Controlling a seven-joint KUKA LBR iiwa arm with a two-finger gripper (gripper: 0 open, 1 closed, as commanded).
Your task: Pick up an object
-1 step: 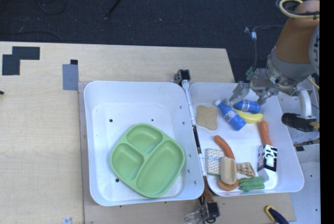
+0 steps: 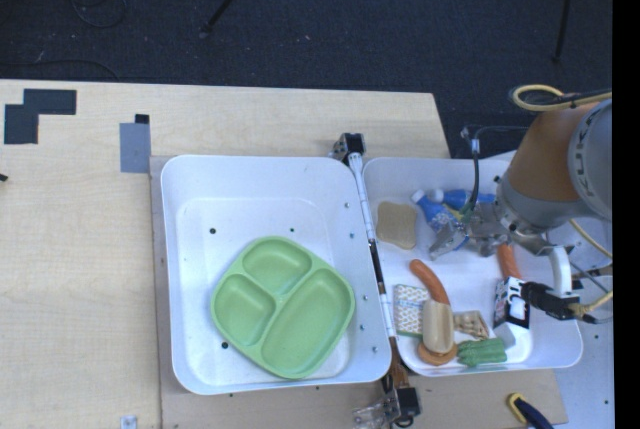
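Nearest the camera, at about 6 o'clock in the right bin (image 2: 562,357), a green lumpy toy (image 2: 482,352) lies just beside an orange ring (image 2: 430,355). A tan block (image 2: 437,325) overlaps the ring. Touching the block at its 9 o'clock is a patterned square (image 2: 407,309), and at its 3 o'clock is a small pale lattice piece (image 2: 470,322). Toward 4 o'clock in the bin, a black-and-white packet (image 2: 511,303) stands near the right wall.

In the left bin (image 2: 200,207), a green plate (image 2: 283,305) with 3 compartments sits tilted toward 5 o'clock, close to the wall shared by the 2 bins.

Further back, near the middle of the right bin, an orange-red sausage shape (image 2: 430,280) lies slanted from 11 to 5 o'clock. A shorter orange piece (image 2: 508,260) is at its 3 o'clock, well apart from it.

Beyond these the gripper (image 2: 455,235) is down inside the right bin, a little past its centre. Whether it is open or closed, and whether it has hold of anything, cannot be told from this view. A tan pad (image 2: 397,224) lies at the gripper's 9 o'clock, near the dividing wall. A blue item (image 2: 440,209) with a white end is just beside the gripper at its 11 o'clock. The objects available for picking are thus all gathered in the right bin, around and in front of the gripper.

The arm (image 2: 545,167), showing its orange band, comes in from 3 o'clock over the bin's far right corner. Both bins rest on the pale wooden bench (image 2: 80,267).
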